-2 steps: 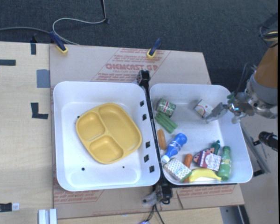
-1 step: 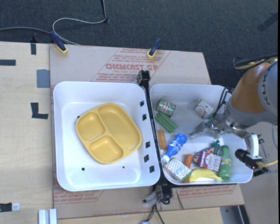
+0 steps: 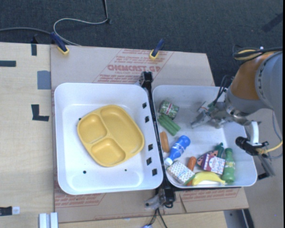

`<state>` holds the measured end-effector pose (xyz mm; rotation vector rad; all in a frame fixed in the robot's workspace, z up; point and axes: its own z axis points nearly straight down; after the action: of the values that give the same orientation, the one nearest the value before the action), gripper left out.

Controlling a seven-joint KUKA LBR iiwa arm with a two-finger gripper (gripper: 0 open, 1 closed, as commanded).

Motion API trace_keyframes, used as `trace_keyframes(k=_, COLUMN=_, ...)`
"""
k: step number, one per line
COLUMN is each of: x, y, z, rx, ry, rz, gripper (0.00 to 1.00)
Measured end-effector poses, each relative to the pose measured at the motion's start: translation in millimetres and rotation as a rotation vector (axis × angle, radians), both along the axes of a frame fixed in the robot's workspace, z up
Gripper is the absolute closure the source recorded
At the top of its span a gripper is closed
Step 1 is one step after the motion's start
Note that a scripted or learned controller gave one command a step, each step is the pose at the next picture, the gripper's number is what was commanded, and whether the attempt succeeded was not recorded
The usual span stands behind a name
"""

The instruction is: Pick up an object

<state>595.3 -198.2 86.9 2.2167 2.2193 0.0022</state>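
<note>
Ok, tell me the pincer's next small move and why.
Probably lower the pincer toward the green block just to its left in the right bin. The pincer sits over bare bin floor in the upper part with nothing between its fingers, while most items crowd the bin's lower edge; the block and the can lie closest.

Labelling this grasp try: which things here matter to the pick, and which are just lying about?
In play: end effector, right bin, green can, blue bottle, banana, hot dog.
Lying about: left bin, yellow tray, clamps.
</note>
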Motion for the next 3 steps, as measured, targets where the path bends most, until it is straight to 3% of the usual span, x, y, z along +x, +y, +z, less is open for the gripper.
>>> trace_keyframes(k=1, x=18, y=72, z=-1, rx=0.003, ry=0.001, rz=0.002, gripper=0.0)
trace_keyframes(k=2, x=7, y=94, z=1, rx=-0.018, ry=-0.008, rz=-0.01, gripper=0.0)
trace_keyframes(k=3, x=-18, y=101, z=-1, rx=-0.001, ry=0.0, rz=0.0, gripper=0.0)
